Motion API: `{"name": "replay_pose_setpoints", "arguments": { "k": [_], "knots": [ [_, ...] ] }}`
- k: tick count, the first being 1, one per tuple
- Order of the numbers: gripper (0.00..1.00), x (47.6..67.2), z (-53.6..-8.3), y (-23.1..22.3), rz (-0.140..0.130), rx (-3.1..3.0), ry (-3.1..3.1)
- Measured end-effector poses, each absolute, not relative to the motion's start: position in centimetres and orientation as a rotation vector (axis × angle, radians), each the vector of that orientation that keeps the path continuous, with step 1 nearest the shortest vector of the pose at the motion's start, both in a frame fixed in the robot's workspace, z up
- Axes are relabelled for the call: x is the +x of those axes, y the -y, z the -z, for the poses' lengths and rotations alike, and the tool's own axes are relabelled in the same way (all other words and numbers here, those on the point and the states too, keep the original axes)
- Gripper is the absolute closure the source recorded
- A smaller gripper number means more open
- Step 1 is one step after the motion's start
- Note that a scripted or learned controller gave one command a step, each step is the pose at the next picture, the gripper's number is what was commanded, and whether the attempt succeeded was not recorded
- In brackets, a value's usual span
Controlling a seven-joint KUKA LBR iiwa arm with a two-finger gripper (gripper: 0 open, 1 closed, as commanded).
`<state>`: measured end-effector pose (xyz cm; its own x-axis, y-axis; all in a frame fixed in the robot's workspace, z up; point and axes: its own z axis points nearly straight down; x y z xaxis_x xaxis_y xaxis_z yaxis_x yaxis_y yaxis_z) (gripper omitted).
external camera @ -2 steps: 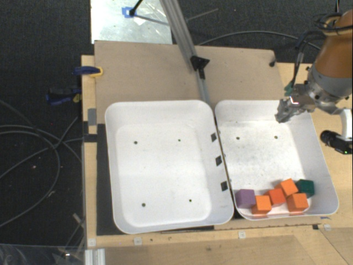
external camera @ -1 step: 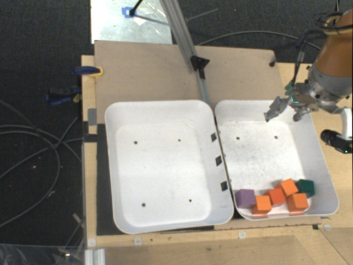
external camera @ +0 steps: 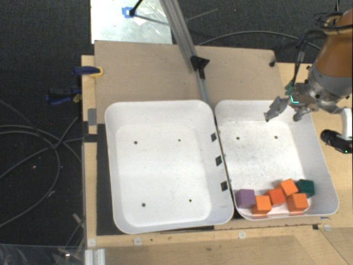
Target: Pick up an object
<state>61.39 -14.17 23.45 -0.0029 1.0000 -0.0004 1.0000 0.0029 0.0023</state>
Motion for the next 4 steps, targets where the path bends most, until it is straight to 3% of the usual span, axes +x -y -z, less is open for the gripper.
{"name": "replay_pose_setpoints", "arguments": {
  "k": [4],
  "knots": [
    [0.0,61.39,-23.45,14.17,-0.003,2.217,-2.223]
  ]
}}
